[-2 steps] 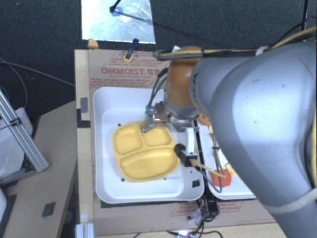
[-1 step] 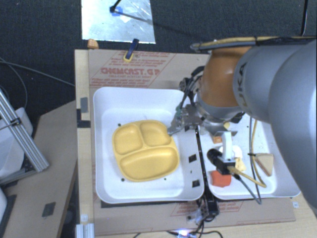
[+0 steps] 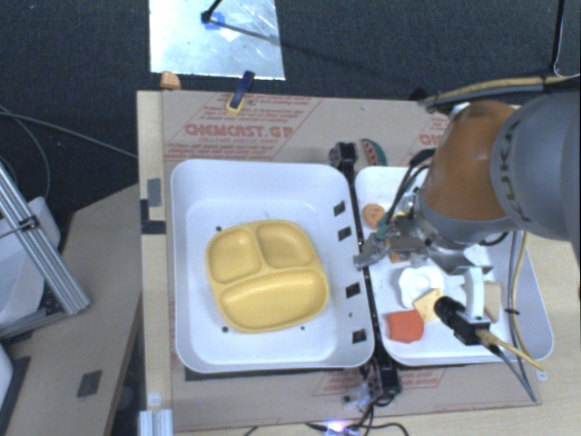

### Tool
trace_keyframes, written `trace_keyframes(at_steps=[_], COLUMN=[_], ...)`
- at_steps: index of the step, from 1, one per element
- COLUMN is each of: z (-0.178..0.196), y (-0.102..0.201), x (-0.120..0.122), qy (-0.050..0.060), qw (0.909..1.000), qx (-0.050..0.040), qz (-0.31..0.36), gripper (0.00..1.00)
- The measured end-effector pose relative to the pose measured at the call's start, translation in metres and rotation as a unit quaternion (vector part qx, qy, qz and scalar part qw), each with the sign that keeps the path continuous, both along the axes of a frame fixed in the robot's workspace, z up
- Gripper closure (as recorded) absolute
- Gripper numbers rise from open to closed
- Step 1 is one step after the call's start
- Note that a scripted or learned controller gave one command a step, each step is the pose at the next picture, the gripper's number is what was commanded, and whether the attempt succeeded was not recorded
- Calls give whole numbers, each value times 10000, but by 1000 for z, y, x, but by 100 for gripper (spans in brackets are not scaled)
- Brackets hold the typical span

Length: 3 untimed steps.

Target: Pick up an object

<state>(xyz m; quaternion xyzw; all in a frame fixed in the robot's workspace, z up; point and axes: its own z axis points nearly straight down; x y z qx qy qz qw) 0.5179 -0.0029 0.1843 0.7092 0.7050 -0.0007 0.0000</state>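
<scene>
Several small objects lie in the right-hand bin (image 3: 536,330), low and right of centre in my frame: a red-orange piece (image 3: 406,326) near the bin's lower left corner, a white lumpy piece (image 3: 416,284) just above it, a small yellow-orange wedge (image 3: 427,308) touching the white one's lower right, a round tan disc (image 3: 373,214) higher up by the bin's left wall, and a pale cream block (image 3: 492,300) further right. The red piece looks flat and roughly square with soft corners. I see the gripper (image 3: 402,241) hovering over the upper left part of this bin, between the disc and the white piece, but the wrist hides its tips and I cannot tell how it is set. The grey arm (image 3: 545,166) with its orange band (image 3: 472,162) comes in from the right edge. To the left, the other bin (image 3: 191,189) holds a yellow three-compartment tray (image 3: 268,275). Above both bins lies a brown printed board (image 3: 300,125), and further up a shiny sheet (image 3: 218,25).
</scene>
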Motion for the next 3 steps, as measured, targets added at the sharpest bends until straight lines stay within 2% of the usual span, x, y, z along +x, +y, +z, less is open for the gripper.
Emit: trace_keyframes(at_steps=[1, 2, 3], z=[12, 0, -37], y=[-3, -7, -89], x=[-24, 32, -19], qy=[-4, -28, 15], qw=[10000, 10000, 10000], qx=[9, 2, -2], qz=[30, 57, -10], gripper=[0, 0, 0])
